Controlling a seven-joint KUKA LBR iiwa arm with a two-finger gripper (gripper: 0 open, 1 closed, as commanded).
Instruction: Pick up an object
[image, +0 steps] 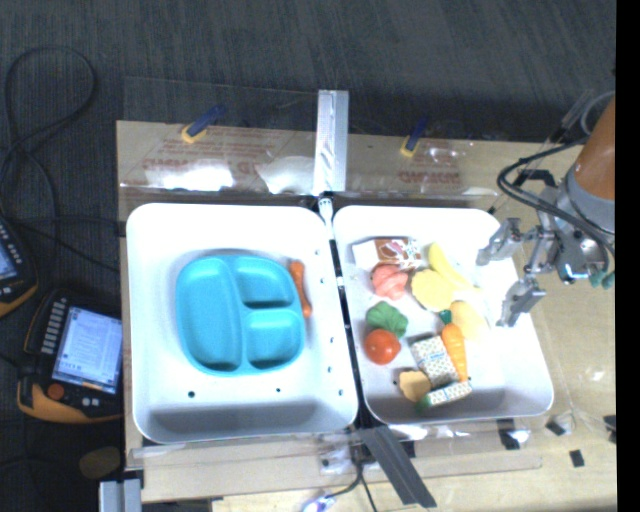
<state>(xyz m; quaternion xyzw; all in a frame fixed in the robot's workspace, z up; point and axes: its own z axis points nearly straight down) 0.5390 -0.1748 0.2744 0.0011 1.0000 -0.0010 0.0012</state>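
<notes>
Camera view shows the gripper (512, 272) over the right edge of the right bin (520, 395), and its two fingers are spread apart with nothing between them. It is open like that, I think, so it can drop around a toy and then squeeze.

All the small toys lie in a heap in the middle of this bin, left of the gripper. The closest ones are a yellow banana (447, 266) and an orange carrot (455, 347). The banana's long side runs from up-left to down-right. The carrot lies almost up and down in the picture, and I cannot tell which end is the tip. A red tomato (380, 346), a green veggie (387, 319) and a small box (434, 358) sit close by, some touching, so grabbing just one may be tricky.

The left bin (150, 330) holds a blue tray (240, 312) with a little orange thing (299, 285) right beside it. The tray is well apart from the gripper, so I guess the pick will be from the heap
</notes>
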